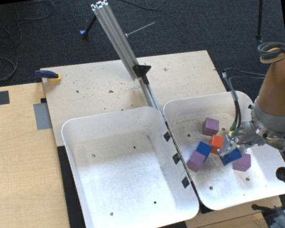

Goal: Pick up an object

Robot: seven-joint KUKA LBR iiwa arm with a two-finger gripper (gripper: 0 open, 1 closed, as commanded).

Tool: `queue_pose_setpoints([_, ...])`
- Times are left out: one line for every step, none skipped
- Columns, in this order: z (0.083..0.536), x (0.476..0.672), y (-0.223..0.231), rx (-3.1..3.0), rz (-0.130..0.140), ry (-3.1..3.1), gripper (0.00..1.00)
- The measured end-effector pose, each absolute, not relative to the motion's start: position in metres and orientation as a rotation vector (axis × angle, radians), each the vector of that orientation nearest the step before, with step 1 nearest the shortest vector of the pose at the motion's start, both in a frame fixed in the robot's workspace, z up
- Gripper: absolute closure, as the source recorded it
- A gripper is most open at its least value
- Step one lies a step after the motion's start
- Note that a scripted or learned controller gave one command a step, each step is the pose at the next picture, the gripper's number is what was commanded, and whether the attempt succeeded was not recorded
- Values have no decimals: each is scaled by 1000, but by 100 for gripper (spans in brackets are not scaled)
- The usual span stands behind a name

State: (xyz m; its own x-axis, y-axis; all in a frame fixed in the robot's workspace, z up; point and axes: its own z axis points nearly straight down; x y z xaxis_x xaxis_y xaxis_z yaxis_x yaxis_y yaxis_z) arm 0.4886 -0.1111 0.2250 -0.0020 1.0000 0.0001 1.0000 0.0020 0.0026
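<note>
In the right bin lie several small blocks: a purple one toward the back, a blue one, a purple one to its left, an orange one, a darker blue one and a purple one at the right. My gripper reaches in from the right and hangs low over the orange and darker blue blocks. Its tips sit right at those two blocks, and I cannot tell whether either block is gripped.
The left bin stands beside the right one, with a divider carrying black clips between them. A slanted aluminium post rises behind the bins. A clamp lies at the bench's back left corner.
</note>
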Motion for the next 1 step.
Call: queue_pose_setpoints([281,497,-107,2218,3,2222,100])
